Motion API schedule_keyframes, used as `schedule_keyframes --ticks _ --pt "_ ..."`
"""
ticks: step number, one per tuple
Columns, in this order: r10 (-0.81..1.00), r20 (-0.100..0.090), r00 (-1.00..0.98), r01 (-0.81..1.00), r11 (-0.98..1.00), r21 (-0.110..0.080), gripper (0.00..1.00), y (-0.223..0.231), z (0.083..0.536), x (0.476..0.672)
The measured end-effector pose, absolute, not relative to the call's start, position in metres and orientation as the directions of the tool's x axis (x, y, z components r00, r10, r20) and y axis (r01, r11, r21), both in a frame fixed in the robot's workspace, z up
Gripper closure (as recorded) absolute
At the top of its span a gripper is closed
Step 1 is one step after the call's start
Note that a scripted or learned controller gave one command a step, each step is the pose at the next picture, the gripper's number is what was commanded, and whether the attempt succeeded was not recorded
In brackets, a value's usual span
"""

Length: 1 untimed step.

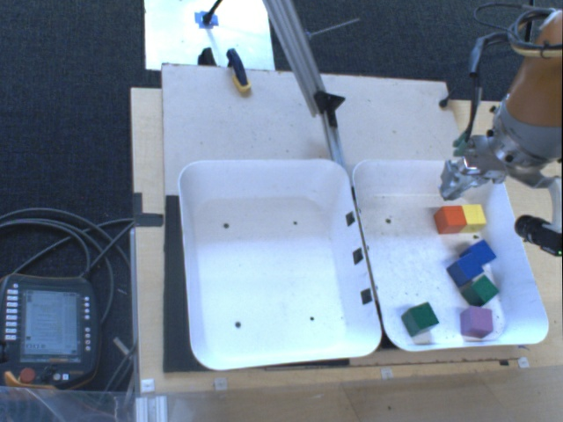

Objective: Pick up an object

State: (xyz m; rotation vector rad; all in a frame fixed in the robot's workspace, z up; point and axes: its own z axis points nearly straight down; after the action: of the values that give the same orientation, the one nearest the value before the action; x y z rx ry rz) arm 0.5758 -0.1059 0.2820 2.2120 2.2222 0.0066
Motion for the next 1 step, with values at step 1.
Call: schedule_keyframes --ticks 1 --pt "1.000 0.001 -0.011 1.000 0.011 0.002 1.00 -0.0491 0.2709 0.5839"
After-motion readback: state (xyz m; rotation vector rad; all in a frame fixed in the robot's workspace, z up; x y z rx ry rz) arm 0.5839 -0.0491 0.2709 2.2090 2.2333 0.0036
